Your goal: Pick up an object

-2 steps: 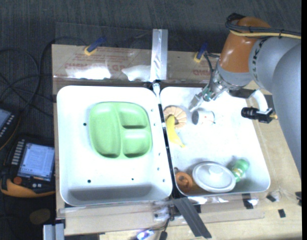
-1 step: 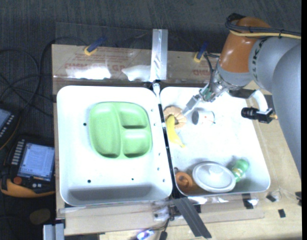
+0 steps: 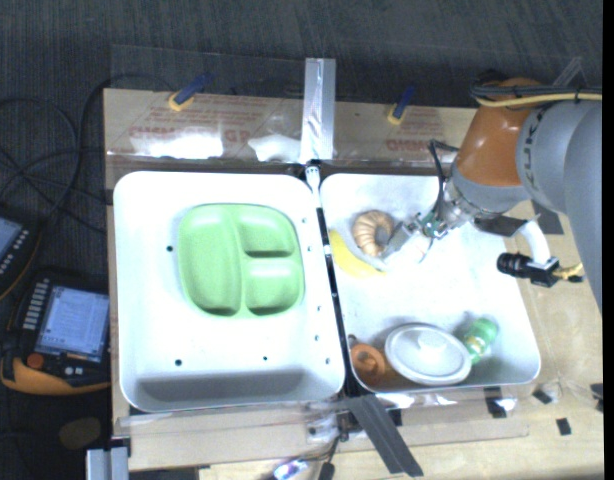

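In the right bin my gripper is low over the upper middle, just right of a tan, ridged pastry-like object. A yellow banana-shaped piece lies below and left of the pastry, against the bin's left wall. Nothing is visibly held in the gripper. The grey arm with its orange band reaches in from the upper right.
A white bowl, a green bottle-like object and a brown object lie along the right bin's front. The left bin holds a green divided plate. A black fitting sticks out at the right.
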{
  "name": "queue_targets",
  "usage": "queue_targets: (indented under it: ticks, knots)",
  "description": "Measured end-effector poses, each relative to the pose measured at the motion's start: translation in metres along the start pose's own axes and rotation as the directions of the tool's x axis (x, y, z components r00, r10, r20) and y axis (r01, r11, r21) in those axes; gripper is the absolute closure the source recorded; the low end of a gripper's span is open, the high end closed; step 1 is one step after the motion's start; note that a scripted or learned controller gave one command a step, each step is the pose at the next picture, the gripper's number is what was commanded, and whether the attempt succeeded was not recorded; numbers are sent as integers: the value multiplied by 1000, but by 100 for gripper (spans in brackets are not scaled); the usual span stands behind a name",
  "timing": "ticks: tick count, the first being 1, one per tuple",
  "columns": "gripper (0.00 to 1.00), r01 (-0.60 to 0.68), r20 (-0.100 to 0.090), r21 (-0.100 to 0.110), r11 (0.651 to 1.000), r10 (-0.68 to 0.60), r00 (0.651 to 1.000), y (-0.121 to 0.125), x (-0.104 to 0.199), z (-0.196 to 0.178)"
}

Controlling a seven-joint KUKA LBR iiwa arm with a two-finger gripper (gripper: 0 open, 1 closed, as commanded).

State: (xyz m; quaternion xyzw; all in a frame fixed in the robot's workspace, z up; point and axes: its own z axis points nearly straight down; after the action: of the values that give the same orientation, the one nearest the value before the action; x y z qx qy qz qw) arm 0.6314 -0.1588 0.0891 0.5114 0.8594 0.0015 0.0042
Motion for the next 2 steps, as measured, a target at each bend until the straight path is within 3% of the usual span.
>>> queue_targets:
  ticks: [1,2]
  knots:
    - [0,-88,2,-4,996,88,996,-16,11,-1]
    - [100,-89,4,-9,996,89,996,-14,9,-13]
